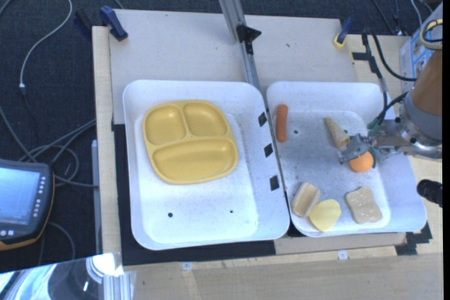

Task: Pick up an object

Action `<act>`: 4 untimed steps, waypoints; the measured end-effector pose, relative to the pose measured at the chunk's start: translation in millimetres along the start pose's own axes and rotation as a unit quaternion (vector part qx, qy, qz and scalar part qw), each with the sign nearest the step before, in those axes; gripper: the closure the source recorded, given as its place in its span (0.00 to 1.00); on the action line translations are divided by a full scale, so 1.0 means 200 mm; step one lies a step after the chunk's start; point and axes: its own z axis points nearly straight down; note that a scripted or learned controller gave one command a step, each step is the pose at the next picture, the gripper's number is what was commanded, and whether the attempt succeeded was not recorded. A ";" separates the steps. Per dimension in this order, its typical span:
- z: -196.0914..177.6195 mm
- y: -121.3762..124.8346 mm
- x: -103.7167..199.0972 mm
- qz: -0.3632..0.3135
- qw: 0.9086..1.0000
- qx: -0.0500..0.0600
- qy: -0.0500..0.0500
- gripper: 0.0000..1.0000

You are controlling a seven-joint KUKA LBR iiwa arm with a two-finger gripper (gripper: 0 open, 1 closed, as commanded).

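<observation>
We see two white bins side by side on the bench [176,35]. The left bin [204,221] holds a yellow divided plate [190,140]. In the right bin [309,98] lie a sausage [282,122] near its left wall, a tan roll [336,132] toward the middle, and, along the near side, a bread piece [305,198], a yellow lump [325,215] touching it, and a cracker [363,204]. The arm [425,109] reaches in from the right, and its claw [357,150] sits low in the right bin, right over an orange ball [362,162], just beside the roll. We cannot tell how far the claw is parted, nor whether it grips the ball.
</observation>
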 end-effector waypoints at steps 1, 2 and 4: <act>0.00 0.00 0.00 0.000 1.000 0.000 0.000 0.00; 0.22 -0.04 0.00 0.001 1.000 0.003 0.001 0.00; 0.54 -0.05 0.00 0.001 1.000 0.001 0.000 0.00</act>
